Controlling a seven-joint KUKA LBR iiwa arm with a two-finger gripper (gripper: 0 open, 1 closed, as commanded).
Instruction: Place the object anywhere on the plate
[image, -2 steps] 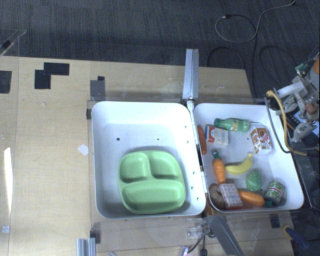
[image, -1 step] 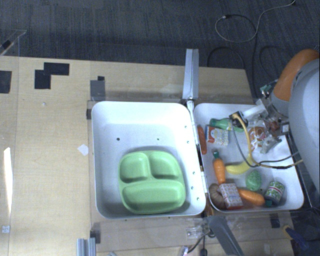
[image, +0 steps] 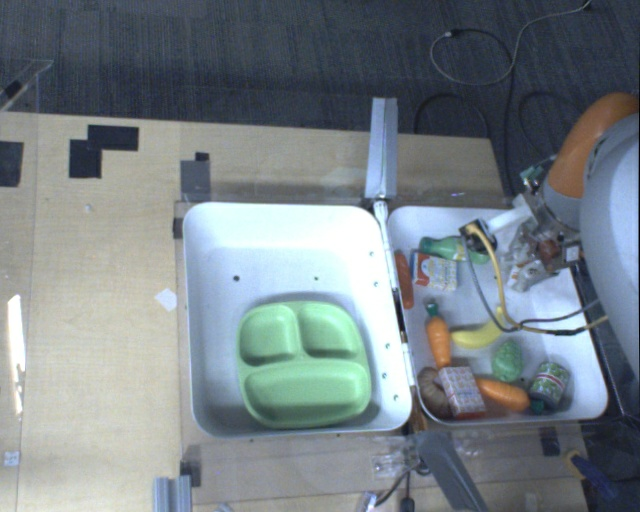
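Observation:
A light green divided plate (image: 303, 364) lies in the front half of the left white bin (image: 215, 250). The right bin (image: 590, 395) holds several toy foods: a green bottle (image: 441, 247), a small carton (image: 437, 273), a red sausage (image: 402, 279), two carrots (image: 438, 339) (image: 501, 394), a banana (image: 478, 338), a green vegetable (image: 507, 360), a can (image: 548, 383) and a patterned box (image: 461, 390). My gripper (image: 527, 262) hangs over the far right part of the right bin, above and to the right of the banana. Nothing shows between its fingers.
A metal divider post (image: 381, 150) stands between the bins at the back. Yellow and black cables (image: 490, 290) loop from the wrist over the right bin. The grey arm with its orange band (image: 590, 140) fills the right side.

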